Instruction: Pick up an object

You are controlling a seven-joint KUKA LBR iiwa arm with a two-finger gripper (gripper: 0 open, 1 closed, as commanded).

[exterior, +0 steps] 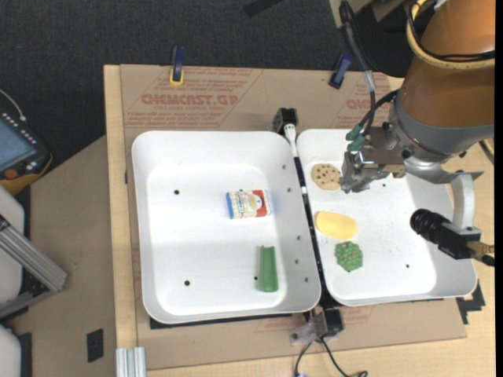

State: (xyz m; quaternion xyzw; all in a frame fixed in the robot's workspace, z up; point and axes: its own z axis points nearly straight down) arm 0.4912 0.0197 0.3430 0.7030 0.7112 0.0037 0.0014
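Gripper (351,181) poised beside cookie (324,176) in right bin (440,285); finger state cannot be told; cookie, apparently nearest, should be centred before closing.

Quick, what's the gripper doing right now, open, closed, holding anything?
Gripper: cannot be told; it hangs over the right bin, beside the cookie.

My arm reaches in from the right, orange-banded wrist bent downward, my hand (355,181) pointing down.
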